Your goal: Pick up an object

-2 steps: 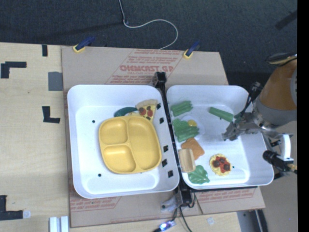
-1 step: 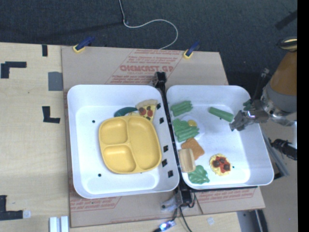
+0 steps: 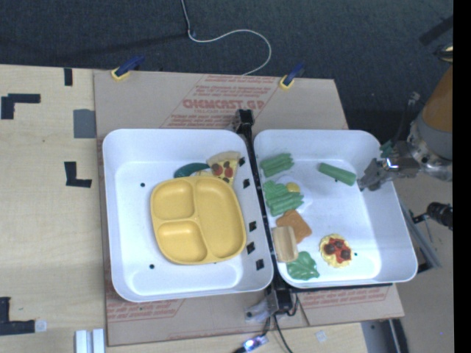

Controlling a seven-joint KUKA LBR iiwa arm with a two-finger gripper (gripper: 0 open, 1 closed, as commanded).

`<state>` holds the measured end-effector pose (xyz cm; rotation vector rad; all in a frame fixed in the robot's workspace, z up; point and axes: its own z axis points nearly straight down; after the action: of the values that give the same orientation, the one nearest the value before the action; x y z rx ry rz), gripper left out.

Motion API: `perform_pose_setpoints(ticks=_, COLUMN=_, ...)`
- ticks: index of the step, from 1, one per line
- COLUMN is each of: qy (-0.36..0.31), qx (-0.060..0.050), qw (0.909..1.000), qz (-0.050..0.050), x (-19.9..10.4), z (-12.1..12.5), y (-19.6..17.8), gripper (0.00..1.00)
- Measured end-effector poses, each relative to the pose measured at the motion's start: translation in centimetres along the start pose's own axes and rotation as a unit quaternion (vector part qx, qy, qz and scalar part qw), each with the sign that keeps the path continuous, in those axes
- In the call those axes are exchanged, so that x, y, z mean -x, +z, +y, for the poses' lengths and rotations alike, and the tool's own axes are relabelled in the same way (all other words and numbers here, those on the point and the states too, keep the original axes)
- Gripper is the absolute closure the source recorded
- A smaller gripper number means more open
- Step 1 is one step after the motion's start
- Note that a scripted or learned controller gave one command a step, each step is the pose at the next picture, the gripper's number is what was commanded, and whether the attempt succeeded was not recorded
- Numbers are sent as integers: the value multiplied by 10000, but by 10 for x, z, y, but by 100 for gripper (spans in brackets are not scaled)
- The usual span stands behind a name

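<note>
My gripper (image 3: pixel 373 175) hangs over the right rim of the right bin (image 3: pixel 383 226), nothing visibly in it. Just to its left a small green cucumber-like piece (image 3: pixel 337 173) lies on the bin floor, apart from it. Further left lie a green bean bundle (image 3: pixel 277 164) and a green leafy piece with a yellow bit (image 3: pixel 282 195). Toward the front are a brown toast (image 3: pixel 296 222), a bread slice (image 3: pixel 284 243), a green leaf (image 3: pixel 302 268) and a spaghetti mound with red sauce (image 3: pixel 337 250).
The left bin (image 3: pixel 121 197) holds a yellow divided plate (image 3: pixel 197 219), a pizza slice (image 3: pixel 226 165) and a dark green item (image 3: pixel 191 170) behind the plate. A black clip strip (image 3: pixel 254 219) joins the bins. A white cable (image 3: pixel 235 39) loops at the back.
</note>
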<state>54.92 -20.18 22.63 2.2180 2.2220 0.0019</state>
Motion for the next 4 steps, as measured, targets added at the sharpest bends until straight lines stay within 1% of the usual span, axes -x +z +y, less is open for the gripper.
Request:
perform_pose_setpoints(ticks=1, qy=-22, qx=-15, qw=10000, qz=11, x=-56, z=-6, y=-9, gripper=100)
perform_pose_setpoints(ticks=2, qy=-17, qx=-24, qw=10000, qz=6, x=-106, z=-8, y=3, gripper=100)
perform_pose_setpoints(ticks=4, qy=-20, qx=-22, qw=10000, qz=7, x=-205, z=-7, y=-3, gripper=100)
